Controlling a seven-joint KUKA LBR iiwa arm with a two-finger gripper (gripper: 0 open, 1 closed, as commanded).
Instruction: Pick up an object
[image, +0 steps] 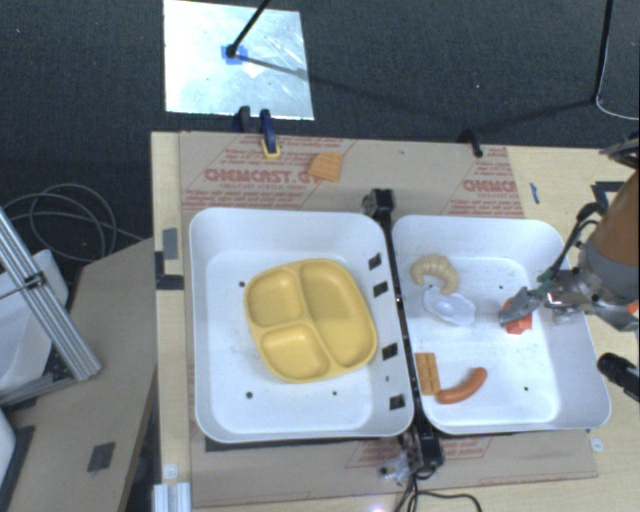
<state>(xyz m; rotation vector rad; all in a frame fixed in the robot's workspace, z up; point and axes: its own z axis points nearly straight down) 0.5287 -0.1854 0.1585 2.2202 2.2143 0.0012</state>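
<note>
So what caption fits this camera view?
Pincer over a red piece in the right bin; yellow tray in the left.

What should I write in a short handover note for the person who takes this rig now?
Gripper: over the right bin, at a small red-orange piece; a grasp cannot be confirmed.
Right bin also holds a sausage, a wafer, a beige ring-shaped piece and a clear piece.
Left bin: yellow divided plate.
Done: nothing visibly lifted. Left: pick up one object.
</note>
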